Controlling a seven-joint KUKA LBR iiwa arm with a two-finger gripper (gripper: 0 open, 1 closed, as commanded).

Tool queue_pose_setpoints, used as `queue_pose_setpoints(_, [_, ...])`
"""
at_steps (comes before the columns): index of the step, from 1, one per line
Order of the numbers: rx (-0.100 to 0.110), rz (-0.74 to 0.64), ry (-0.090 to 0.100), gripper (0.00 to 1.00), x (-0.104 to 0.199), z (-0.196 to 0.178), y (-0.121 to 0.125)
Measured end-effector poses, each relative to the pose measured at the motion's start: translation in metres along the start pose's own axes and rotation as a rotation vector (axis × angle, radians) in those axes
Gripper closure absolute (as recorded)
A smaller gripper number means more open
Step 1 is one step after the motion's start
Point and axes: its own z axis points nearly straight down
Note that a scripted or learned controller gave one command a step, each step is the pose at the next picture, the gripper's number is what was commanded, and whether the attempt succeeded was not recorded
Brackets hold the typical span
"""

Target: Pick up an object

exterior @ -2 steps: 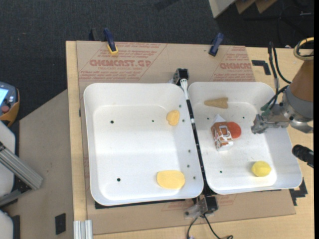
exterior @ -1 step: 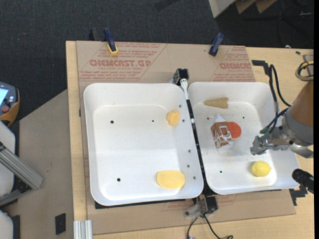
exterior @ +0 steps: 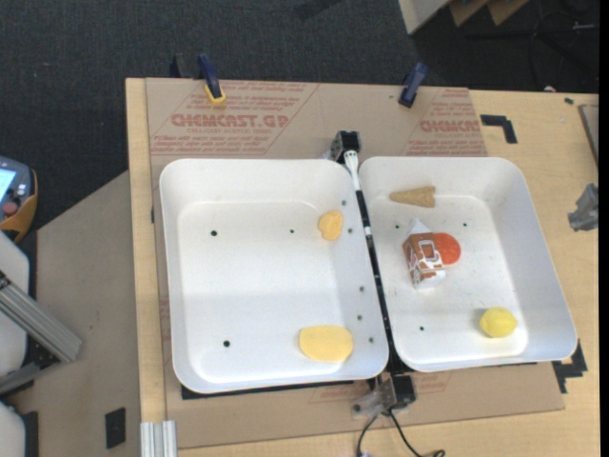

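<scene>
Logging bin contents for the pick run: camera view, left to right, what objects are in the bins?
Large yellow piece → small yellow-orange piece, both in the left bin; then in the right bin: tan wedge → brown-and-white carton with an orange item → yellow ball. The first two nearly align horizontally.

cardboard sheet (exterior: 285,112) | red print "CHEMCAST GP" at left | repeated at right, partly legible
</scene>
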Motion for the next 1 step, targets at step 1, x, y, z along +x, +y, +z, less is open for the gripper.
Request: queue_pose_setpoints(1, [0.030, 0.004, 0.011, 1.00, -0.0325, 0.1101, -0.0060])
